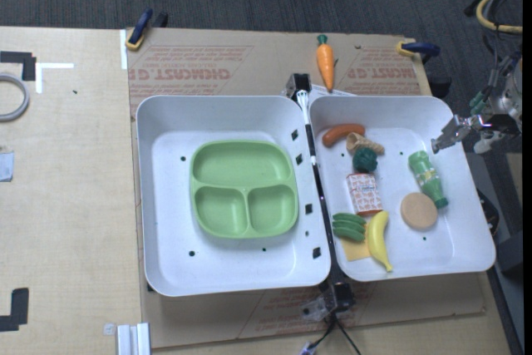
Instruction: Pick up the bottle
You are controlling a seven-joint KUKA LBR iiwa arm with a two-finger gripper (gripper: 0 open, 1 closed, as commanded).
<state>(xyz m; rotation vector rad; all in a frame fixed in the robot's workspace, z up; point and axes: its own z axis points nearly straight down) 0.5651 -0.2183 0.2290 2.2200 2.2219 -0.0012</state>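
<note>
The green bottle (426,178) lies on its side in the right bin (465,258), near that bin's right wall, cap toward the back. My gripper (449,135) hangs over the right bin's far right rim, just up and right of the bottle's cap and apart from it. Nothing is visibly held in it. The arm reaches in from the right edge.
Also in the right bin are a sausage (342,134), a red carton (363,194), a banana (378,239), a green vegetable (349,225) and a tan round bun (419,211) just below the bottle. The left bin holds a green divided plate (245,189). A carrot (324,62) lies behind the bins.
</note>
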